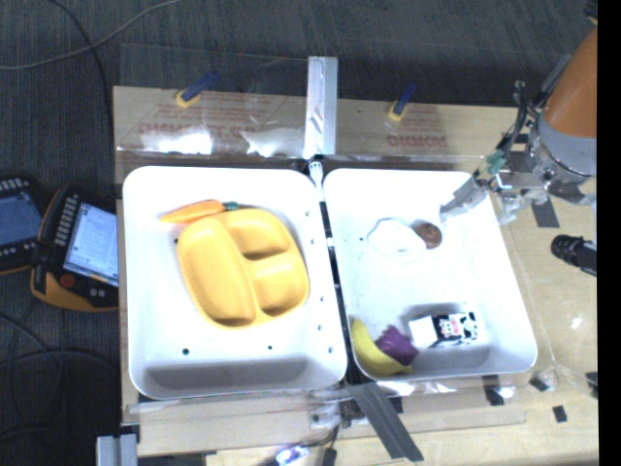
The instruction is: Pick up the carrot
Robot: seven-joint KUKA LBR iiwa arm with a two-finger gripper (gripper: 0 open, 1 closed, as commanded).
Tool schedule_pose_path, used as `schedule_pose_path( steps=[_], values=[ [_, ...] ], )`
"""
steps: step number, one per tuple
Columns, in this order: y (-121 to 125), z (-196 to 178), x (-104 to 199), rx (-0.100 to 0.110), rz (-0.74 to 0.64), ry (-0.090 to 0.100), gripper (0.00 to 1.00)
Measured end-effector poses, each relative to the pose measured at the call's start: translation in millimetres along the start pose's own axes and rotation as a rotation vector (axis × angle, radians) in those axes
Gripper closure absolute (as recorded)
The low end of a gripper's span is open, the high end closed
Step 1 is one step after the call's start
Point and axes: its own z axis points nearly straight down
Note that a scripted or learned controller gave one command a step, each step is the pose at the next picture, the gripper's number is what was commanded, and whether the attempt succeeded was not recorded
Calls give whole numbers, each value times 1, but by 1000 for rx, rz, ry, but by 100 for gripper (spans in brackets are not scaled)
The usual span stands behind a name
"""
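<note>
Dark grey carpet lies around a pale wooden bench (456, 124) that bears two shallow white bins side by side, with loose cables trailing over the floor at the top and left. At about three o'clock in the scene the grey arm (572, 95), its orange band at the frame's right edge, reaches in, and its gripper (464, 200) hangs over the upper right rim of the right bin (485, 280); one slim finger (456, 205) slants down toward eight o'clock, nothing sits between the fingers, and whether they are parted or closed cannot be told. Just off the fingertip, toward eight o'clock, a small brown round object (428, 234) lies on the bin floor beside a clear lid-like ring (391, 235). Farther on, at six o'clock from the gripper, a small black-and-white carton (446, 328) rests near the bin's lower wall, with a purple item (395, 343) and a yellow banana (374, 352) touching each other in the lower left corner. Across the divider, well apart at nine o'clock from the gripper, the left bin (155, 348) holds a yellow divided plate (243, 265). The carrot (194, 211) lies flat along the plate's upper left edge, touching it, its green end pointing toward three o'clock. Beyond the bench at nine o'clock, a handheld control pendant (78, 246) sits on the floor.
</note>
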Motion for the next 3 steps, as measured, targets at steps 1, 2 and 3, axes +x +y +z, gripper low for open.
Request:
schedule_pose_path(
  steps=[1,2,3],
  values=[
    [-6,185,-6,-12,-360,-6,0],
    [25,183,-52,-9,-327,6,0],
    [-20,161,-29,-3,-711,-1,0]
  ],
)
